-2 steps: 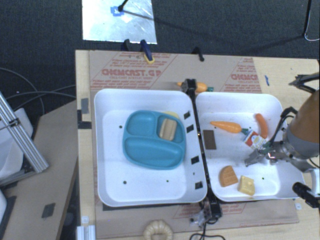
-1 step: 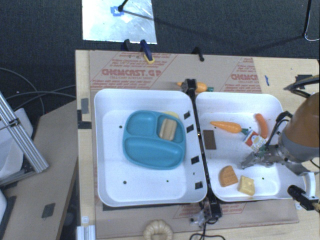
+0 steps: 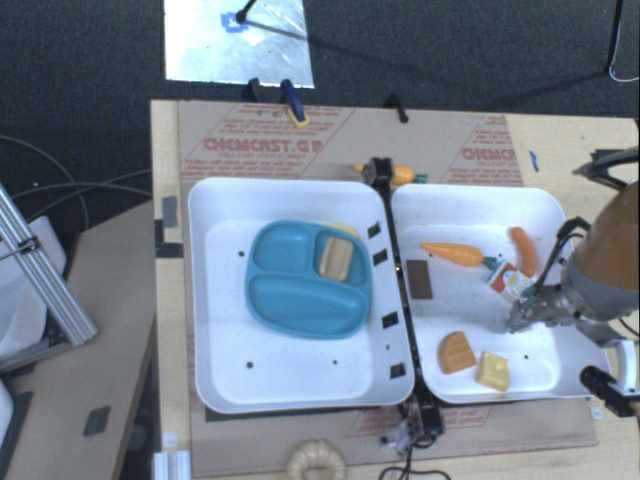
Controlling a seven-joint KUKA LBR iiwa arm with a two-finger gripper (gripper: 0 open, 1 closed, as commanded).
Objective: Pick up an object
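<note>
Two shallow white bins sit side by side on the tabletop (image 3: 250, 133), which is covered with brown printed board. The left bin (image 3: 215, 268) holds a blue divided plate (image 3: 305, 280), and a tan, bread-like piece (image 3: 336, 258) rests in the plate's far right compartment, with something pale yellow peeking out just behind it.

The right bin (image 3: 470, 208) carries the loose items. An orange carrot (image 3: 452, 254) lies toward the far side, its green end pointing right. To its right is a reddish sausage (image 3: 523, 250), set nearly upright along the bin floor, and just beside the sausage's near end is a small red-and-white packet (image 3: 507, 280). A dark rectangular patch (image 3: 419, 279) lies on the bin floor close to the divider. Toward the near edge are a brown toast-shaped piece (image 3: 457, 352) and, just to its right, a pale yellow block (image 3: 492, 370); the two are close together but apart.

The arm comes in from the right, and the gripper (image 3: 522, 318) is low in the right bin, just on the near side of the packet and well to the right of the toast piece. From where I stand the tips are a dark cluster against the bin floor, and I cannot tell whether the fingers are open or closed, nor whether anything sits between them.

A small orange and yellow thing (image 3: 400, 175) sits outside the bins at the far end of the divider, and a coiled beige ring (image 3: 322, 460) lies at the near edge of the tabletop.
</note>
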